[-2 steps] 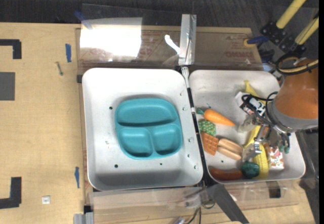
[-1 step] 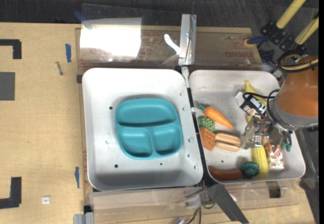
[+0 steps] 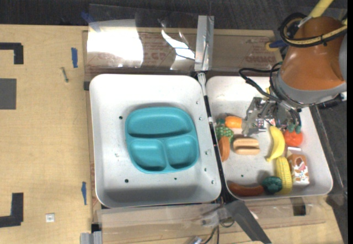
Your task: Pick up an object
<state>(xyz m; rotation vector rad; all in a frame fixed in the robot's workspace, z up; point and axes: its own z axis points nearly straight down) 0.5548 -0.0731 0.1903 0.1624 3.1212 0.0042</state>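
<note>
Bench: wooden, carrying two white bins; the left bin (image 3: 105,94) is holding a teal tray (image 3: 161,138).
Toys: lying in the right bin (image 3: 320,174), with the hot dog (image 3: 246,145) just left of the banana (image 3: 276,142).
Gripper (image 3: 263,119): hovering just above the hot dog; grip state is hard to judge.
Advice: descending squarely over one toy, avoiding the banana, looks wisest.

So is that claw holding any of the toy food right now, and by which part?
It cannot be told. The claw hangs over the right bin, just above the hot dog and banana, with nothing visibly between its fingers.
</note>
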